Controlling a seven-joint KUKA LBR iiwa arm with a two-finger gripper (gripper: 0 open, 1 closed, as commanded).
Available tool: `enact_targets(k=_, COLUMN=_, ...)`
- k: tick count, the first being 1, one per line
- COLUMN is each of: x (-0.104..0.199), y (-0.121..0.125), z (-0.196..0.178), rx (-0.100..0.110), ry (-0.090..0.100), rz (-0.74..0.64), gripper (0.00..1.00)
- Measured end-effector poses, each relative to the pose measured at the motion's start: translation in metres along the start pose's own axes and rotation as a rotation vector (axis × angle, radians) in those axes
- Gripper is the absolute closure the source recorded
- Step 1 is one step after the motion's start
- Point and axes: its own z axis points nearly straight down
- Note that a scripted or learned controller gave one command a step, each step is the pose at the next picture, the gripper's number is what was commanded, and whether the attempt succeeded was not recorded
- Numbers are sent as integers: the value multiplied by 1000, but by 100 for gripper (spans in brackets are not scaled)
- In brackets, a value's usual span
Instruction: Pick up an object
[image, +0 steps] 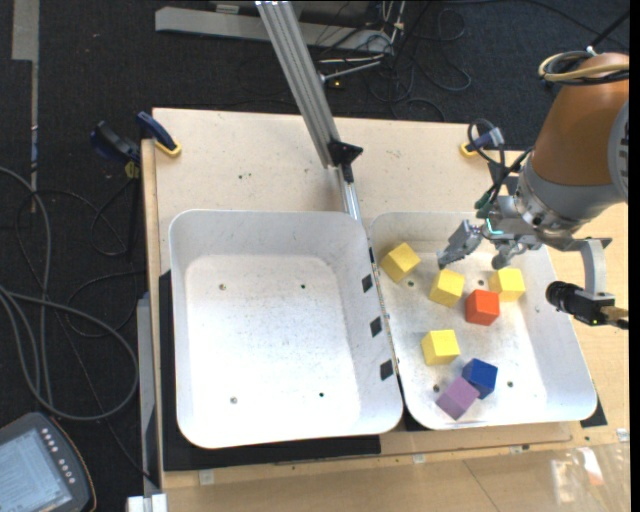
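My gripper (478, 248) hovers with fingers spread and nothing between them, so no pick is made yet. Just below it in the right bin (560, 395) sits the nearest candidate, a small yellow block (447, 287), with an orange block (482, 306) beside it.

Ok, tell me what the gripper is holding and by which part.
Nothing. The gripper hangs open above the right bin, no block between its fingers.

The arm (585, 130) runs off the right edge, the tablet (35, 470) is clipped at bottom left, and the purple block (458, 397) partly covers the blue block (482, 374).
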Motion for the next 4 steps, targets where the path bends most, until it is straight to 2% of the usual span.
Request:
enact_targets(k=1, x=0, y=0, z=-2, rx=-3, ry=-1, rz=2, gripper=0)
enact_targets(k=3, x=-8, y=14, z=94, rx=0, ry=-1, rz=3, gripper=0)
enact_targets(k=4, x=-8, y=14, z=148, rx=0, ry=-1, rz=3, gripper=0)
